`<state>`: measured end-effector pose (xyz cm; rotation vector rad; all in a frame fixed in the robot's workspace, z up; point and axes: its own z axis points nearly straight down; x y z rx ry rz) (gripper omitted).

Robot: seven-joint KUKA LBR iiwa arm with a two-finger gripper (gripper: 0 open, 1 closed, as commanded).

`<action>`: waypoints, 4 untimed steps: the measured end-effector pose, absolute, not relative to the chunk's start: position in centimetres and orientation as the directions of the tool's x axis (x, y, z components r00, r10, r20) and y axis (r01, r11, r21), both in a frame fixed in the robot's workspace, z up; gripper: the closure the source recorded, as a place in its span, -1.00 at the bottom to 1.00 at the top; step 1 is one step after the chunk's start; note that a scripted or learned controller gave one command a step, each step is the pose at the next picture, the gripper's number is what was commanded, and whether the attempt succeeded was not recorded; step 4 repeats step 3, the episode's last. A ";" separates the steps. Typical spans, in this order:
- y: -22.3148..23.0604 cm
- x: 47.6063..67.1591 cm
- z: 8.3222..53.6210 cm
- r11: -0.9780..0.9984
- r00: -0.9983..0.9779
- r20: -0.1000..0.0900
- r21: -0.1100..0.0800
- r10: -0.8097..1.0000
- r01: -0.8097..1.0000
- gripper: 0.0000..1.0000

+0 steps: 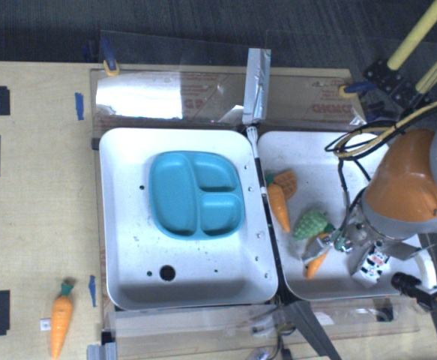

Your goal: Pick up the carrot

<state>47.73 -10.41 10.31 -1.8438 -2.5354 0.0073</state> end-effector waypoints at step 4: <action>-1.5 48.1 21.0 0.253 -0.253 0.001 0.001 0.967 0.967 1.00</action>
